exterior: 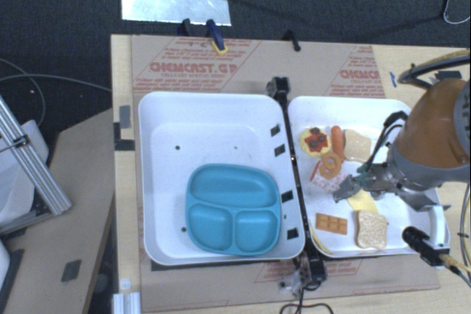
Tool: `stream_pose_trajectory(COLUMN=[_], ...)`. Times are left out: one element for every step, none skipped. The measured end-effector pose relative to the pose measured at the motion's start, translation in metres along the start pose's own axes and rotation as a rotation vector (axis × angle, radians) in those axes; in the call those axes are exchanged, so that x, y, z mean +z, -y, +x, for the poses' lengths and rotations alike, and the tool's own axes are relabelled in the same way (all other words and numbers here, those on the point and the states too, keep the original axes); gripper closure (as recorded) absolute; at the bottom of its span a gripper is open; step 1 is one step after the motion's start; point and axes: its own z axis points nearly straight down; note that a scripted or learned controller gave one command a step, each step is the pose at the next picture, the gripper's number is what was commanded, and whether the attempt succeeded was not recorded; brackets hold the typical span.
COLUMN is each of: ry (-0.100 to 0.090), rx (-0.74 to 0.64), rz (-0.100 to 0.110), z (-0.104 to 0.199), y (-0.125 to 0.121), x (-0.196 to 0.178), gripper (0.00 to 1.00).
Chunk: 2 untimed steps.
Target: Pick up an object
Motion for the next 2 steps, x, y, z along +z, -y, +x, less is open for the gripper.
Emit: stream_pose_trajectory(ry=[0.002, 0.000], rx=[0.000, -0.006], rz=[-0.003, -0.003], z=[-0.027, -0.010], y=[-0.001, -0.001], x=[0.060, 0.030], gripper=[0.00, 0.00])
